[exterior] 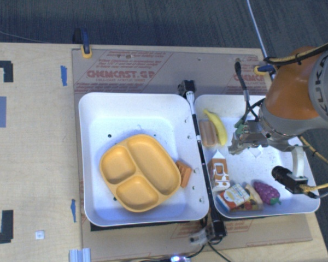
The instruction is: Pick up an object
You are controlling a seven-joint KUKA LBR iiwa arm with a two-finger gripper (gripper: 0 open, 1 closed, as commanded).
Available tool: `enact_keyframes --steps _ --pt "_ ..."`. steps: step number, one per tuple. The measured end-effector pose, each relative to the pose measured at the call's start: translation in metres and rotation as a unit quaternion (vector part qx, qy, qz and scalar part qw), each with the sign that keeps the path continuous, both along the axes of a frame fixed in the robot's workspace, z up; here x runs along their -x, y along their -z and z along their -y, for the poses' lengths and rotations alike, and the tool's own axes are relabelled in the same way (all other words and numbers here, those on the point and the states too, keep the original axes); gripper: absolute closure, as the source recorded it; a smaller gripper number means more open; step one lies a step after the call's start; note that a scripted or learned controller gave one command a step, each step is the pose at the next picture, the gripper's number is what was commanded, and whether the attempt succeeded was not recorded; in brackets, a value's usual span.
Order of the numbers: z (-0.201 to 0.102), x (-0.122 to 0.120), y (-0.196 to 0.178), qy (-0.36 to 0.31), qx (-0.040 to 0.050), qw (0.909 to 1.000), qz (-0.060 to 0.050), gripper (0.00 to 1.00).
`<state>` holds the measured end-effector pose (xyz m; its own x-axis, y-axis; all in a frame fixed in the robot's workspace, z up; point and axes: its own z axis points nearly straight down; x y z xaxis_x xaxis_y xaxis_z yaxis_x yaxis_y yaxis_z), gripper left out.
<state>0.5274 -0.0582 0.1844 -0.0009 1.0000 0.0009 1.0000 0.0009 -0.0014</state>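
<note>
Objects for picking lie in the right bin [311,201]: a banana [217,126] beside a tan bun-like piece [209,134] near the far left corner, a small carton [220,173] in the middle by the left wall, a colourful packet [238,196] at the near side, and a purple grape bunch [267,191] just beside that packet. Going from largest to smallest, the bench [33,162] carries both bins, and the left bin [136,109] holds a yellow divided plate [138,171] with a small orange piece [185,173] touching its right edge. The arm [295,97] reaches over the right bin, and the gripper [245,141] hangs above the bare floor between the banana and the carton. I cannot tell if it is apart or together, because it is too dark and small, and nothing is visible in it. My worry is that it descends on the bare spot and closes on nothing. It may also only push the banana against the wall, since the things lie close together.
</note>
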Motion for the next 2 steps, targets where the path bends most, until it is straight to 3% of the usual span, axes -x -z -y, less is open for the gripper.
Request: enact_keyframes --steps 1,2 --pt "0.004 -0.031 0.0 0.0 0.001 1.0 0.002 1.0" --pt "-0.027 -0.025 -0.06 0.0 0.0004 1.0 0.002 1.0"
